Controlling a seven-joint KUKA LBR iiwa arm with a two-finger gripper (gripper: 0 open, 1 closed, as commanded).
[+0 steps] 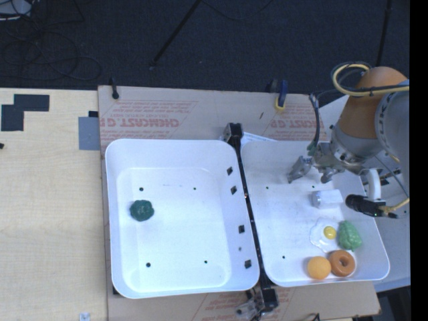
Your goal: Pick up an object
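Five objects right bin [281, 273]; tool [313, 170] above, empty.

A pretty chunky grey arm [400, 122] is seen coming in at the right, with a rounded orange band [366, 105] wrapped around it above the wrist. A yellowish cable loop [348, 74] is draped over the top of the orange part, and a thin dark cable is run down beside it. Lower down, a metal-grey wrist block is fitted, with a gripper [309, 168] made of silvery, angular bits. A black stub with a yellow lead [369, 206] is stuck out underneath.
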